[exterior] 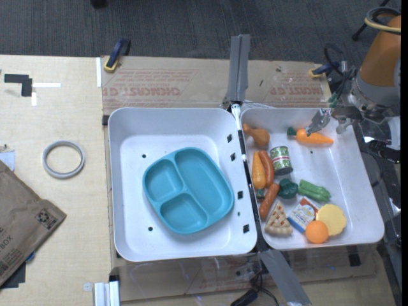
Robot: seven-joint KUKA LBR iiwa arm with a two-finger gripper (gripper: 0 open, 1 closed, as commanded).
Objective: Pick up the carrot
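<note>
Carrot (313, 139) lies near the far wall of the right bin (363, 190), its green top pointing left, well apart from the heap of toy food at the bin's left side. The pincer (317, 122) hangs just above it, seemingly touching its upper side. This looks like the approach or closing step; next it needs a firm squeeze across the carrot, then a straight lift. Whether the pincer is spread or closed I cannot tell, as it is small and blurred.

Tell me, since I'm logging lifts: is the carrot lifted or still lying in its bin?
Lying. The carrot rests flat on the right bin's floor, with the gripper at its green end.
</note>
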